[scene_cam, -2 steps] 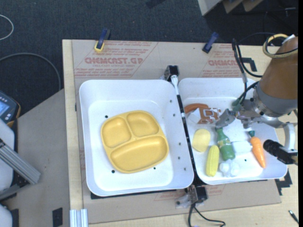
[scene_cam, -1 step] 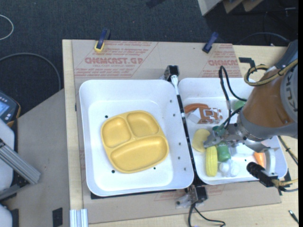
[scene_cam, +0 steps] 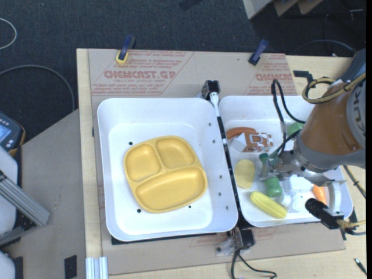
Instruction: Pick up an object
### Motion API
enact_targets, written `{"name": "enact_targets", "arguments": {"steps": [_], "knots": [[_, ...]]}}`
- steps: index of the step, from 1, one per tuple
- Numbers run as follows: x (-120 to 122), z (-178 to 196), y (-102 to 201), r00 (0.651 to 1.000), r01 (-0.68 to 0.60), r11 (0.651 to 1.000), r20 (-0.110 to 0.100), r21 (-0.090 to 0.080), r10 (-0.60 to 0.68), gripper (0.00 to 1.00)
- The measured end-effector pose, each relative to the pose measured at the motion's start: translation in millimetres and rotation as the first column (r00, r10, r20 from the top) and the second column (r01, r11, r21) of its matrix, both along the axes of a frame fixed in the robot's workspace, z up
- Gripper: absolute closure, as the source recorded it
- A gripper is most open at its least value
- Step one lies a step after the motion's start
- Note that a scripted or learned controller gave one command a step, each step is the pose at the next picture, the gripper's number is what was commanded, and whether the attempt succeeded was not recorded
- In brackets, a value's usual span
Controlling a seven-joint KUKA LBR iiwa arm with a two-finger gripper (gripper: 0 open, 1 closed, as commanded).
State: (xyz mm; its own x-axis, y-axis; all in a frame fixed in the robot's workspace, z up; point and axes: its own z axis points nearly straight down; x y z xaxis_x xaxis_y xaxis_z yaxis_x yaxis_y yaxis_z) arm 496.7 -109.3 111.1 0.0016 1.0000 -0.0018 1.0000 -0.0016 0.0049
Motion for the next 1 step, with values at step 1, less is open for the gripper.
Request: {"name": "enact_targets", "arguments": {"steps": [1], "knots": [[-1.7, 77.8, 67.8, 1.0, -0.009, 1.0, 0.002, 0.003, 0.009, 1.0]]}}
